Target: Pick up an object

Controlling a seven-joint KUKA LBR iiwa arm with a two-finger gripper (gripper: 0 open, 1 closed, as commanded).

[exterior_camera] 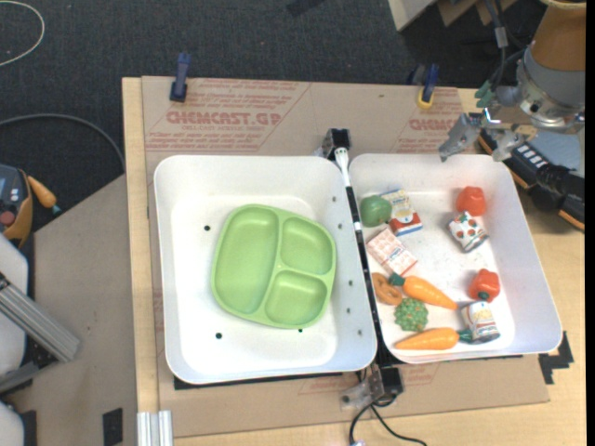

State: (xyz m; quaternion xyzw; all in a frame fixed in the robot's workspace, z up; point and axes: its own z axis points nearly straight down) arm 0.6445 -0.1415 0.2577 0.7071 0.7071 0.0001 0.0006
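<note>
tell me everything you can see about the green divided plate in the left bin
The green divided plate is pale lime green and looks like smooth plastic. It has rounded corners and three compartments: one large along its left side, two smaller on the right, split by raised ridges. It lies flat and right way up, turned slightly askew, on the floor of the left bin, about central. Its compartments hold nothing, and nothing but the bin floor touches it.

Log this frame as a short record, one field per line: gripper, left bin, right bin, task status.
gripper: above the right bin's far rim, jaws open, nothing between them
left bin: holds a green divided plate
right bin: toy foods, including two carrots, broccoli and small cartons
task status: nothing picked up yet
</note>
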